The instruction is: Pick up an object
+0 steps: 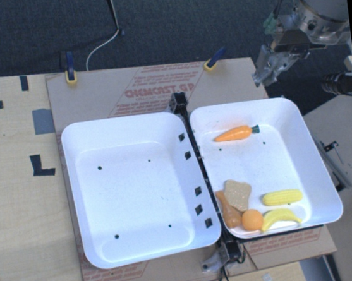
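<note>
- Up at top right, gripper hangs above the bench, outside right bin; can't tell how its claw is set, nothing seen in it.
- Carrot lies in right bin's far part.
- Near edge of that bin: bread slice, orange, corn cob, banana, clustered.
- Left bin just beside.

Both white bins are seen to be moulded of smooth, slightly glossy plastic. They are set on a matt brown cardboard sheet printed in red. The carrot, corn cob and banana look like smooth plastic.
</note>
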`<move>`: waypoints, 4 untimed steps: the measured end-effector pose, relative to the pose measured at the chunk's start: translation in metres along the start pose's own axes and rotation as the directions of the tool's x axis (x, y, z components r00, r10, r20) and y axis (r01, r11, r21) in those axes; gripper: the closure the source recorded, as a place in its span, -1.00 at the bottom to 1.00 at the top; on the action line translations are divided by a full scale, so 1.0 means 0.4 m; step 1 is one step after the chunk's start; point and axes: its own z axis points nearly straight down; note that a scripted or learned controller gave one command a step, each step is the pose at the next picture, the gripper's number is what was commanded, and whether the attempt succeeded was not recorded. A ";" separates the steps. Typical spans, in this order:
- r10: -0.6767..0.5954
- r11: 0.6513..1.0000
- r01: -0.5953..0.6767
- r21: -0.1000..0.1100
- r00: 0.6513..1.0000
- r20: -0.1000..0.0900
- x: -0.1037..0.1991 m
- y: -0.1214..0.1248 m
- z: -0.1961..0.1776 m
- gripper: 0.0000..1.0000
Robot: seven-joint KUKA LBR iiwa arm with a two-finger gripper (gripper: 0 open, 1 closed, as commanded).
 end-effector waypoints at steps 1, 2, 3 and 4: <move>-0.004 1.000 0.004 -0.004 1.000 -0.003 0.115 0.084 -0.090 1.00; -0.005 1.000 0.005 -0.008 1.000 -0.004 0.255 0.129 -0.256 1.00; -0.007 1.000 0.007 0.000 1.000 -0.004 0.452 0.198 -0.253 1.00; -0.005 1.000 0.005 0.001 1.000 -0.004 0.599 0.191 -0.254 1.00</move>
